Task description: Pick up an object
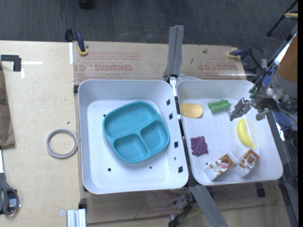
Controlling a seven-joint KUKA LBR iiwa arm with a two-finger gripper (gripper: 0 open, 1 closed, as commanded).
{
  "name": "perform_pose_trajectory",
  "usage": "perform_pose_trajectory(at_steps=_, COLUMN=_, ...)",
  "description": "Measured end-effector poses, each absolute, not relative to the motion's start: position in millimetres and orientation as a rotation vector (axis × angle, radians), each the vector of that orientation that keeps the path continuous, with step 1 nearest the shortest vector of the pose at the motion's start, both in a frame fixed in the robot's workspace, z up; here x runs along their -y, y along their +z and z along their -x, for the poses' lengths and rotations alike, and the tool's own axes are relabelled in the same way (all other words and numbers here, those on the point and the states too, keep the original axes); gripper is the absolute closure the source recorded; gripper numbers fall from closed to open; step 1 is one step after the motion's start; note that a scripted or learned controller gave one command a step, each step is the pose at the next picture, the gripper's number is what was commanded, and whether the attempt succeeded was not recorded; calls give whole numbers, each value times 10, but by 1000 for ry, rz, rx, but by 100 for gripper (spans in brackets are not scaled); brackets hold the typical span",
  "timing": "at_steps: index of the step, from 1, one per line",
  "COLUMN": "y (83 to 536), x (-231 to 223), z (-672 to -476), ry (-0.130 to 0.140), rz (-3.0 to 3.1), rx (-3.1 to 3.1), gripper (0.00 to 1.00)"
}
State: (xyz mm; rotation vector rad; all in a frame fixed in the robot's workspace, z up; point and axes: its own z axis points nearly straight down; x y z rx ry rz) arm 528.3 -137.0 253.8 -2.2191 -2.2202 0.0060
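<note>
We see the jaws hovering over the right bin, above the banana and just right of the green piece; spread or pressed together, we cannot tell. A blue tray sits in the left bin.

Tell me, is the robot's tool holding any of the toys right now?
No, nothing is held. The tool hangs above the right bin, between the green toy and the banana, with nothing between its fingers.
</note>
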Motion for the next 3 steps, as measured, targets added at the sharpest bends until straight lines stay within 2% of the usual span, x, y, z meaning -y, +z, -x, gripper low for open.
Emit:
perform_pose_trajectory(at_steps=1, y=947, x=1635, z=-4883, ry=1, rz=2148, rx=2289, gripper=0)
perform_pose_trajectory(at_steps=2, y=1878, x=2226, z=-5295, ry=2, rz=2214, rx=2230, gripper=0)
perform_pose_trajectory(at_steps=3, y=1620, x=2216, z=-5692, ry=4, rz=2505, rx=1894, gripper=0)
